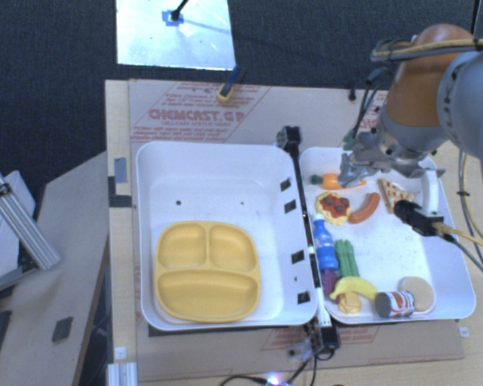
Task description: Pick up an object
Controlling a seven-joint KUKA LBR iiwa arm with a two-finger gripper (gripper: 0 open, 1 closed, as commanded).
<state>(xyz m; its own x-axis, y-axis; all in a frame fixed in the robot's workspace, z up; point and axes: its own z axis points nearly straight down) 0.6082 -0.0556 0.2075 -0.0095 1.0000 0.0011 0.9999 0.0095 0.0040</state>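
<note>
Hanging over the right bin: gripper and loose toy food

1. Gripper (350,171): carried by the grey arm (435,79) from the right and placed low over the far end of the right bin (386,252). Whether it is wide, narrow or holding something cannot be told, as it is masked by the wrist.
2. Orange piece (330,181): found just beside the gripper, on its left, near the bin's far left corner.
3. Round pizza (335,206): laid nearer the camera than the orange piece. A sausage (365,207) is set just beside it at a slant. A pizza slice (396,193) is placed further right.
4. Blue bottle (324,244): laid along the bin's left wall. Green stalks (348,256) are ranged just beside it, and a purple piece (330,280) is seen at its near end.
5. Banana (356,286): laid by the near left corner, with a small yellow lump (350,302) touching it.
6. Can (394,304): laid on its side at the near edge, with a tan disc (419,292) against it.
7. Left bin (217,175): a yellow tray (208,272) with three compartments is set in its near half.
</note>
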